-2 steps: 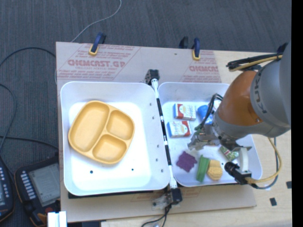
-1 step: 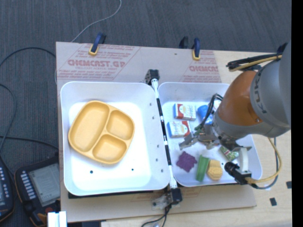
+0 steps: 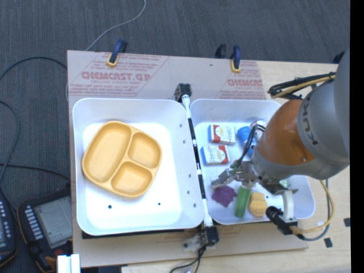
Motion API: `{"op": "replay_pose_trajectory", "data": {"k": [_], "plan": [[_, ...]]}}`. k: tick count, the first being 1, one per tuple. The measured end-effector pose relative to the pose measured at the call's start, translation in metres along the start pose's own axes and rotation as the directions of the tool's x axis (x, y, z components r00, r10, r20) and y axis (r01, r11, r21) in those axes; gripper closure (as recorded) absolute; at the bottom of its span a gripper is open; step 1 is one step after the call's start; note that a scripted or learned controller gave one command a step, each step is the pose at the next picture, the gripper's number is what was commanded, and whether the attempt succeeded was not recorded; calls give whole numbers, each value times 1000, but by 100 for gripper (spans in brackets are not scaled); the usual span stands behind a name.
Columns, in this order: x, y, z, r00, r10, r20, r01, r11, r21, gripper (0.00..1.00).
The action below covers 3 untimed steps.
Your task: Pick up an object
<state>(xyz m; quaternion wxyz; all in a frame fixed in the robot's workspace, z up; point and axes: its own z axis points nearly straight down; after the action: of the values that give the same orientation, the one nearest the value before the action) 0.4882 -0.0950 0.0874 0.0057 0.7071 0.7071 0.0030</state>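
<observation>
Purple grape cluster [image 3: 224, 195], lying in the right bin [image 3: 304, 209] just left of the green piece [image 3: 243, 202] and below the gripper [image 3: 234, 174], whose opening cannot be told, is judged light, lumpy and slightly slippery, best pinched across its middle.

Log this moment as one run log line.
arm: over right bin | gripper: low above toys | nearest: purple toy, green toy | left bin: yellow divided tray | grasp: unconfirmed
</observation>
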Motion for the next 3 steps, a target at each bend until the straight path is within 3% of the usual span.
{"op": "replay_pose_trajectory", "data": {"k": [1, 2, 3], "plan": [[1, 1, -9, 1000, -1, -2, 1, 1000, 1, 100], [1, 1, -9, 1000, -1, -3, 1, 1000, 2, 0], [1, 2, -17, 1000, -2, -4, 2, 1000, 4, 100]]}}
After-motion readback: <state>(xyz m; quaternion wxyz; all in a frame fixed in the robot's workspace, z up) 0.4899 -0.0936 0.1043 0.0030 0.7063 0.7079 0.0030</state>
